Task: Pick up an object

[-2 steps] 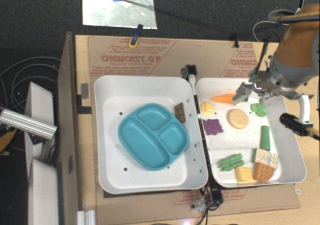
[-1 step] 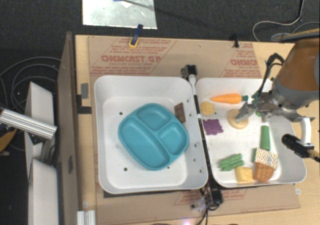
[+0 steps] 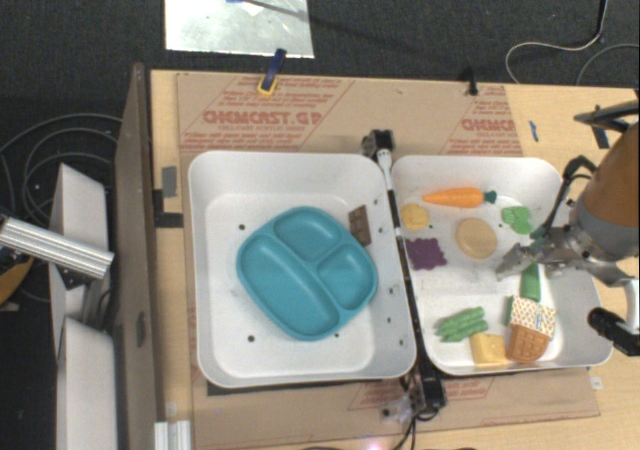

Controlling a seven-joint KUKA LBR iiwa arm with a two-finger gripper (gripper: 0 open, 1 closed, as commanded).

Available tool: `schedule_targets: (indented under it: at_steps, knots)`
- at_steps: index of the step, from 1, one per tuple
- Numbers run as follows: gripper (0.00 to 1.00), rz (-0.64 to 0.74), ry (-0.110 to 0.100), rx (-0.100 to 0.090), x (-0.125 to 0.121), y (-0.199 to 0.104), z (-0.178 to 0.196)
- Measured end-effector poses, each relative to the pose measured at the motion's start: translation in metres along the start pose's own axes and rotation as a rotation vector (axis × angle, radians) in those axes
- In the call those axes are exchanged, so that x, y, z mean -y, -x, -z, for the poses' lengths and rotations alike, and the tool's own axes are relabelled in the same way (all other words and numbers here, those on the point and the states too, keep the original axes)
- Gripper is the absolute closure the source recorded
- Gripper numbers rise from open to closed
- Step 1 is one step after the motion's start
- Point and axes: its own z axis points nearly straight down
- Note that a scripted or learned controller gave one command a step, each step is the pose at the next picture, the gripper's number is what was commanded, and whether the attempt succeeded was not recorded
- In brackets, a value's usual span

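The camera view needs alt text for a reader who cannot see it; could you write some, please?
A grey arm's gripper hangs over the right bin among a toy carrot, purple grapes and other play food. The left bin holds a teal divided plate.

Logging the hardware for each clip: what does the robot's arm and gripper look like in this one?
The arm enters at the right edge: an orange-brown rounded band above a grey wrist section. A thin dark cable curves along its left side. The gripper is metallic grey with dark parts, ending in slim fingers over the right bin. No markings are legible.
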Motion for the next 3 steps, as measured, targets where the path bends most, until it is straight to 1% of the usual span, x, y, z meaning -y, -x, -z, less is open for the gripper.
schedule_targets:
  at_steps: [1, 2, 3]
  knots:
    - [0.00, 0.013, 0.015, 0.001, -0.090, -0.008, 0.017]
    - [0.00, 0.001, 0.001, -0.004, 0.010, 0.010, -0.034]
    - [1.00, 0.007, 0.010, -0.001, 0.006, 0.008, -0.022]
